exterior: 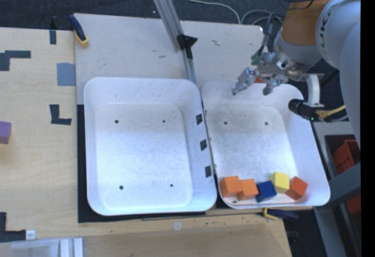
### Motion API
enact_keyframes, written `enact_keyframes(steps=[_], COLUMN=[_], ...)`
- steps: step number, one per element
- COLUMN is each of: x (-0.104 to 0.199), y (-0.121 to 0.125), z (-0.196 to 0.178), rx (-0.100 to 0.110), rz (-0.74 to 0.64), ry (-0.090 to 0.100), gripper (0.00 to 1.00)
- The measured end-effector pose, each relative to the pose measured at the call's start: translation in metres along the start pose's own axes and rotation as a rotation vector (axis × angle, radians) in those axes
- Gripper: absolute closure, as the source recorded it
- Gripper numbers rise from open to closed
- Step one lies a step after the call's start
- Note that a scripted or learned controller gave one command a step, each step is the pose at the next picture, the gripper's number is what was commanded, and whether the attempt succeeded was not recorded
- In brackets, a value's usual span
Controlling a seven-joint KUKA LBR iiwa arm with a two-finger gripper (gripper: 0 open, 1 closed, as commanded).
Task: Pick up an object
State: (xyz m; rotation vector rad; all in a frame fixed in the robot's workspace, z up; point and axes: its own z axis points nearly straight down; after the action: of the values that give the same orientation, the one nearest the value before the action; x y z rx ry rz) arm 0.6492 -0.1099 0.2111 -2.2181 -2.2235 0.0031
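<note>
My pincer (pixel 253 86) hangs open and empty; the blocks (pixel 263 186) lie well below it, seemingly touching, so I may knock or grab two.

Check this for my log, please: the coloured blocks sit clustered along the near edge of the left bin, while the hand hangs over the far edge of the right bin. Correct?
Not quite. The coloured blocks lie along the near edge of the right bin, not the left bin, as the camera view shows. The hand does hang over the right bin's far edge.
</note>
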Motion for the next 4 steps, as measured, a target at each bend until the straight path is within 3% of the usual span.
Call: enact_keyframes(steps=[1, 2, 3, 4], x=[0.025, -0.027, -0.070, -0.066], y=[-0.095, -0.113, -0.155, -0.154], z=[0.006, 0.049, -0.044, -0.049], rx=[0.005, 0.005, -0.007, -0.001], rz=[0.003, 0.007, 0.006, 0.000], ry=[0.002, -0.001, -0.004, 0.001], gripper=[0.00, 0.00, 0.00, 1.00])
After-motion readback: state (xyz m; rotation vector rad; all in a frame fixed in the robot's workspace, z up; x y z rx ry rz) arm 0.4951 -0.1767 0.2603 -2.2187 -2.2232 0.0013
